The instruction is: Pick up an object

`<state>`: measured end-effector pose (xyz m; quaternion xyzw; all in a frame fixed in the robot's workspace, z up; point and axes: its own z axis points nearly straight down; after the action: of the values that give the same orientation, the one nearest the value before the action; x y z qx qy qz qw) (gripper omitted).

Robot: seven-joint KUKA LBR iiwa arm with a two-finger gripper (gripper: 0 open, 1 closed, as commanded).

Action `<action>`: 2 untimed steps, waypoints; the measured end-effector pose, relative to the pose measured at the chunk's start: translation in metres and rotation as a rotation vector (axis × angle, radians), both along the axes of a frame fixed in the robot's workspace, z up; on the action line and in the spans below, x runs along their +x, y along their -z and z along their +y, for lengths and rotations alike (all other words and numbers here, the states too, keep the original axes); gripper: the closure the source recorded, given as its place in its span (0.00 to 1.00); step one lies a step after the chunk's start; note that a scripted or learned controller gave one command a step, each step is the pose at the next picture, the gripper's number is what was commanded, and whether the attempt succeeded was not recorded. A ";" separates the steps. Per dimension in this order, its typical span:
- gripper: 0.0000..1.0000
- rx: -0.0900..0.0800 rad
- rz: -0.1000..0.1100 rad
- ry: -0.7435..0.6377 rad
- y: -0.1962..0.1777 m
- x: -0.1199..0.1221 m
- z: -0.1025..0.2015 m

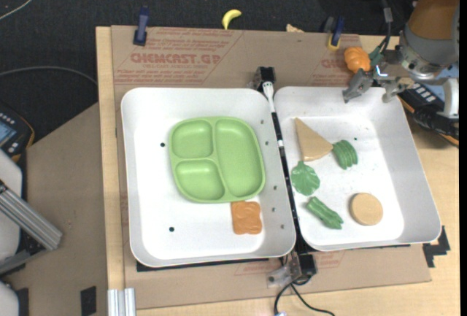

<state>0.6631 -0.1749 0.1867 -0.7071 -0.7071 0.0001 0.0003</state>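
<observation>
Camera view: the gripper (374,86) hangs over the far edge of the right bin (408,161), its two fingers (354,88) spread apart with nothing between them. The right bin holds a tan wedge (311,140), a green ridged piece (345,154) just beside it, a green leafy piece (305,178), a long green piece (324,212) and a tan round disc (365,208). All lie well apart from the gripper. The left bin (146,161) holds a green divided plate (217,158), with an orange piece (246,217) touching its near edge. An orange ball (356,58) sits on the bench near the gripper.
</observation>
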 end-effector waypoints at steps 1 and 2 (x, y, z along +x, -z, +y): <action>0.00 -0.002 0.001 0.004 0.044 0.002 -0.052; 0.00 0.005 0.006 -0.001 0.026 -0.096 0.020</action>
<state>0.5674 -0.1548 0.1610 -0.7066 -0.7076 0.0005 0.0042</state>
